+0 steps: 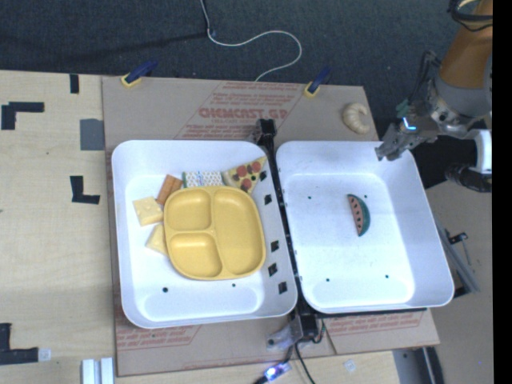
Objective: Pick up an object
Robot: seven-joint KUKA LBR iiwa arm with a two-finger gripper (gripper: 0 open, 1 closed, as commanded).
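Jaws (pixel 390 151): spread state cannot be determined; they are hovering at the right bin's (pixel 416 282) far right corner, gripping nothing visible. Watermelon-slice toy (pixel 358 214) is lying in that bin's middle. Yellow divided plate (pixel 214 232) is sitting in the left bin (pixel 136 294) on the worktop (pixel 48 214).

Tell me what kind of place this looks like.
Probably a robotics lab set up for grasping trials. A robot arm reaches over two white bins clamped to a cardboard-covered bench. The bins hold toy food: a watermelon slice and a yellow tray.
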